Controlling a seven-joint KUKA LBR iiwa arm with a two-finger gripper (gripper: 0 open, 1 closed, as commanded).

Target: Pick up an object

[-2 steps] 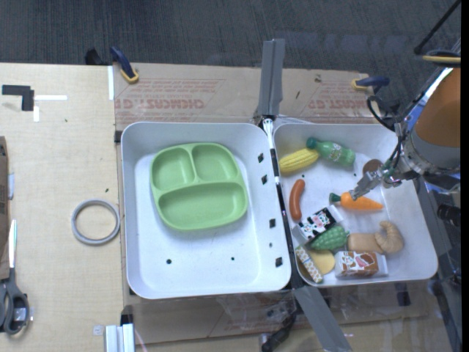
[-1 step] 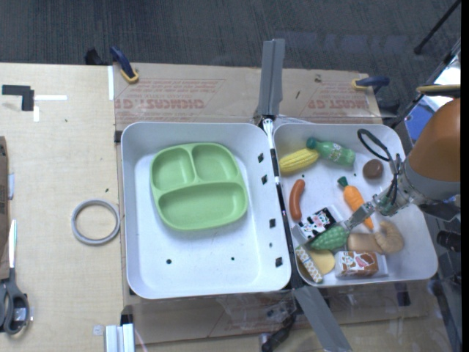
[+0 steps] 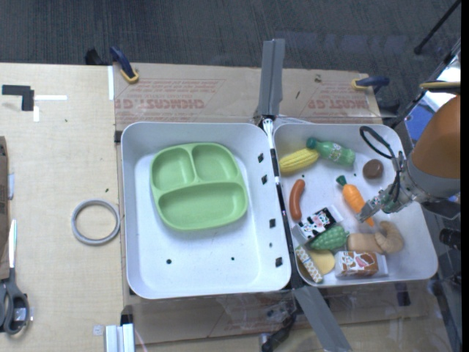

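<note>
Pincer (image 3: 375, 210) low in the right bin (image 3: 418, 266), reaching in from the right; width between its tips impossible to tell. Carrot (image 3: 352, 196) just left of the tips, touching or nearly so, long axis slanting from upper left to lower right. Probably the nearest pick; bagel (image 3: 388, 235) just below as an alternative.

The one camera hangs above the bench (image 3: 58, 167), looks down at a slant, and takes in both bins (image 3: 198, 281).
</note>
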